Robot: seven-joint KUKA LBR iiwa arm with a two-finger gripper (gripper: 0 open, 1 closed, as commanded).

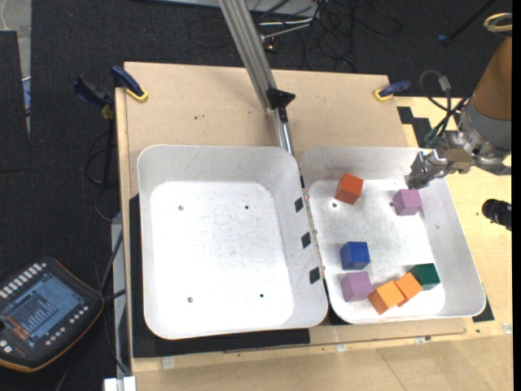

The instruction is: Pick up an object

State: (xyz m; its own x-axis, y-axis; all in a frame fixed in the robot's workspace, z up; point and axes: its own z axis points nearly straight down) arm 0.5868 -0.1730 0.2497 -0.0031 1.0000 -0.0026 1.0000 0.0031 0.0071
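Note:
The right bin (456, 243) holds several blocks: an orange one (349, 188) at the back, a light purple one (407, 202) to its right, a blue one (354, 255) in the middle, and a purple (356, 285), an orange (388, 293) and a green one (425, 277) along the front. My gripper (422, 174) hangs at the bin's back right, just above and right of the light purple block. Nothing shows between its fingers.
The left bin (163, 243) lies beside the right one. A slanted metal pole (248, 43) crosses the bench's back toward the gap between the bins. Clamps (130, 84) sit at the board's back corners. A teach pendant (37, 312) lies on the floor at left.

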